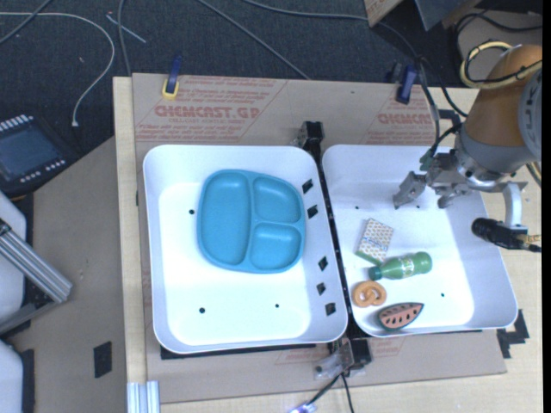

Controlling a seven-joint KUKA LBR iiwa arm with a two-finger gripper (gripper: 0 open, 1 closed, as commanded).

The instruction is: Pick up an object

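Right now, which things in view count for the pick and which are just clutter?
For the pick:
- gripper, open over the right bin
- patterned packet
- green bottle
- pretzel
- watermelon slice

Lying about:
- blue divided plate in the left bin
- blue clamps
- loose cables

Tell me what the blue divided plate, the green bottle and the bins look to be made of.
Blue divided plate: probably molded plastic, matte, with an even colour and soft rounded dividers.
Green bottle: likely toy plastic, slightly glossy, with a pale highlight along its side.
Left bin and right bin: apparently thin white plastic or coated sheet, smooth, with rounded corners and faint sheen; the view cannot settle which.
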